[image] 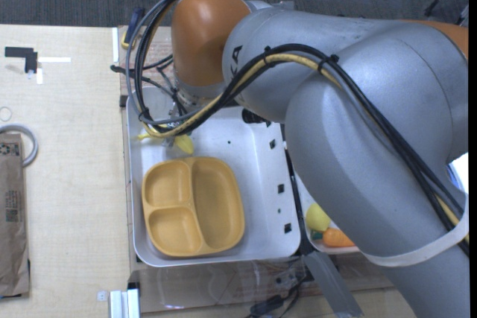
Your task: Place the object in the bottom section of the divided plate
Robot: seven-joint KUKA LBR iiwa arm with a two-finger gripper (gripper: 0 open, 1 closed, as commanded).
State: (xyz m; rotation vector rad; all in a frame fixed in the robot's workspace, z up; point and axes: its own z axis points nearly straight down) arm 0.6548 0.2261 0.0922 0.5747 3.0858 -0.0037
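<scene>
Apparently the tool (pixel 177 132) is lowered at the upper edge of the left bin (pixel 257 182), hidden under the wrist, so its state cannot be told. A yellow object (pixel 182 144) is seen just beneath it, beside the divided plate (pixel 193 205). The pick-up step seems in hand; next, a lift and carry to the bottom section is required.

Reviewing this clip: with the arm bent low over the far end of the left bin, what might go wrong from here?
The small yellow object sits just past the far rim of the yellow three-section divided plate, under the arm's wrist, so a grasp may well miss. Dangling black and yellow cables hang near it and might snag or nudge it. The shallow white bin's wall is close, leaving little room.
</scene>
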